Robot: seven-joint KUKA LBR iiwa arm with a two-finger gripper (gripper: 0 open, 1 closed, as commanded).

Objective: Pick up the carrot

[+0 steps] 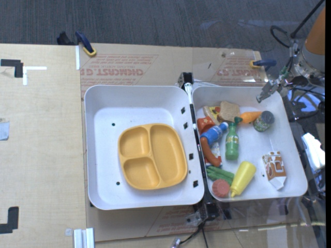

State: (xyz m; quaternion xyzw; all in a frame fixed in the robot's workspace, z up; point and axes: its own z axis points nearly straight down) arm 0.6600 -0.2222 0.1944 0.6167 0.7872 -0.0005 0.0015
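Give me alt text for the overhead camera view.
The carrot lies in the right bin among toy foods, beside a dark can, with the gripper above the bin's far rim. The left bin holds a yellow divided plate.

1. Cardboard sheet [155, 66] under the bins, far edge above the left bin [98, 154]: red printed lettering, seen upside down and mirrored, too blurred to read with certainty.
2. Same cardboard, above the right bin [289, 154]: a second red print, upside down, illegible.
3. Small carton [274, 170] in the right bin: orange marking on white, not readable.
4. Green bottle [231, 141]: label too small to read.
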